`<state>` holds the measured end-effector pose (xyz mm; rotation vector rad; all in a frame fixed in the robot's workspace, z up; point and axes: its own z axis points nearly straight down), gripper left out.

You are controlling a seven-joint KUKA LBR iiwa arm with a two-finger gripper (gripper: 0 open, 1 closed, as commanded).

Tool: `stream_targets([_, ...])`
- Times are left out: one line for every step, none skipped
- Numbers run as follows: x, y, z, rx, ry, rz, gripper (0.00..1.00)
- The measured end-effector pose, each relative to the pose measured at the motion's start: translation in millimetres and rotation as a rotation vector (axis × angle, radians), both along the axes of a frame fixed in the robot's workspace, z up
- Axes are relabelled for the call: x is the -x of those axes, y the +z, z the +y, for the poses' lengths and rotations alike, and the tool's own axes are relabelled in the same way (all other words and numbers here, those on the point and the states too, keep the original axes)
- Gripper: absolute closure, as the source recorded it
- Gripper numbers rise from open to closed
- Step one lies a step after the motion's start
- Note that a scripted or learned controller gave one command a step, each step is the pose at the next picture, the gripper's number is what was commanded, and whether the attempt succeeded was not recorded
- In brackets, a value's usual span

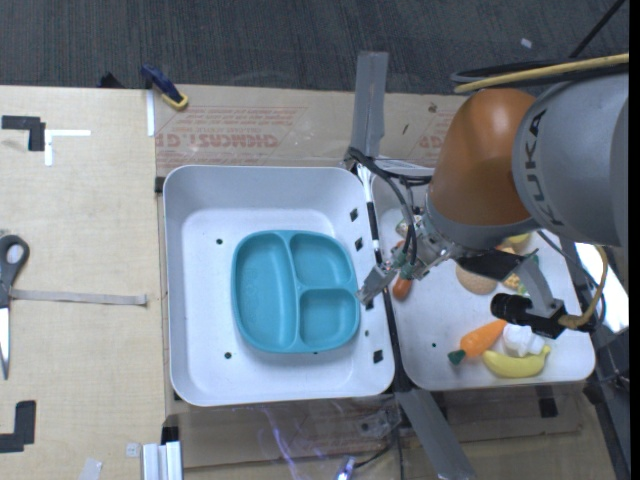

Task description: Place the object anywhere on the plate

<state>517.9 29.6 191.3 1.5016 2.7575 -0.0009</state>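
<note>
While a small orange-red object (402,288) sits at the left edge of the right bin (430,353), touching or just under the gripper (385,276), the view does not settle whether it is between the fingers. Whether the fingers are apart or together cannot be told from this slant. The gripper hangs over the wall shared by the two bins, its tip pointing toward the left bin (190,278). The blue divided plate (296,291) lies in the left bin, just beside the gripper tip. The arm (540,158) covers much of the right bin. Near that bin's front right corner lie a carrot (482,336), a banana (515,364) and a white item (519,340).
</note>
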Motion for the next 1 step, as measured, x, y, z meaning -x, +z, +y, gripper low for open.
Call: stream_targets([-1.6,8.8,-0.5,0.001,0.002,-0.002,1.00])
